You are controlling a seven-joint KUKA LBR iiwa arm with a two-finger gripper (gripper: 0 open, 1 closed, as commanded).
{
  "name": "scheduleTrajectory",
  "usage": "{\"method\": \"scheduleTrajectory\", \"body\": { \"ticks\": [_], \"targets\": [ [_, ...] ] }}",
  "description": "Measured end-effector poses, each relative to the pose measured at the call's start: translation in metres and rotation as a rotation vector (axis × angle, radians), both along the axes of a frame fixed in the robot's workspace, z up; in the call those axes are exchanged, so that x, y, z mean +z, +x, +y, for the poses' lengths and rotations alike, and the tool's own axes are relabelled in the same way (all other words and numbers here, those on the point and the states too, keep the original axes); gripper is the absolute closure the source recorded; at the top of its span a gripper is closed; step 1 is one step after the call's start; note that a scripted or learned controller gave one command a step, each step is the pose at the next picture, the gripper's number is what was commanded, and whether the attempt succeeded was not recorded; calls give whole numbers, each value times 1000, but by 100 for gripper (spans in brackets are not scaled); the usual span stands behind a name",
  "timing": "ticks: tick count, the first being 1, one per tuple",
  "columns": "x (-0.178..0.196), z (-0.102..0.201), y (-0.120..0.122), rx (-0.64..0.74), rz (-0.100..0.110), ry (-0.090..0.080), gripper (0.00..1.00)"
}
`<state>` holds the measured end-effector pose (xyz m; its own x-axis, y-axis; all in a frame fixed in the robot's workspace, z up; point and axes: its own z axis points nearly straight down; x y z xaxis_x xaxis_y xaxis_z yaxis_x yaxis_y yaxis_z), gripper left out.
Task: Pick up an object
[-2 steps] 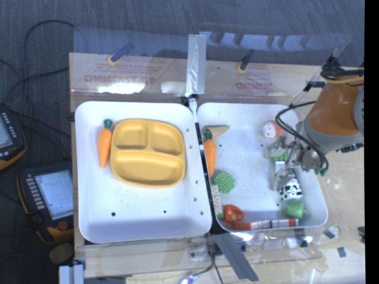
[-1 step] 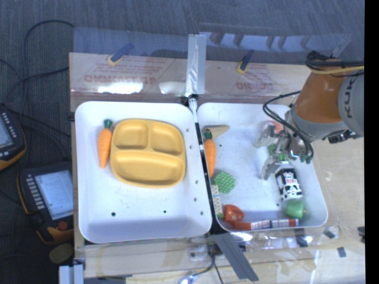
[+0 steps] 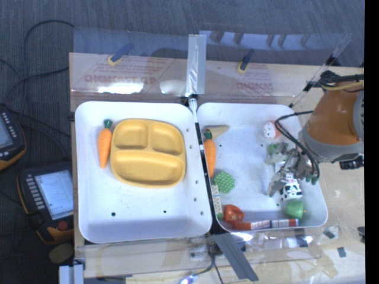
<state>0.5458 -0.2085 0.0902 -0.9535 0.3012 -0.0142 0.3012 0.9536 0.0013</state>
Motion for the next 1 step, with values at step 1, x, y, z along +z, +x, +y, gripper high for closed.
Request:
{"method": "scheduleTrajectory", "body": {
  "ticks": [1],
  "targets": [
    [0,-12,-26,-75,-4,1,0]
  ]
}}
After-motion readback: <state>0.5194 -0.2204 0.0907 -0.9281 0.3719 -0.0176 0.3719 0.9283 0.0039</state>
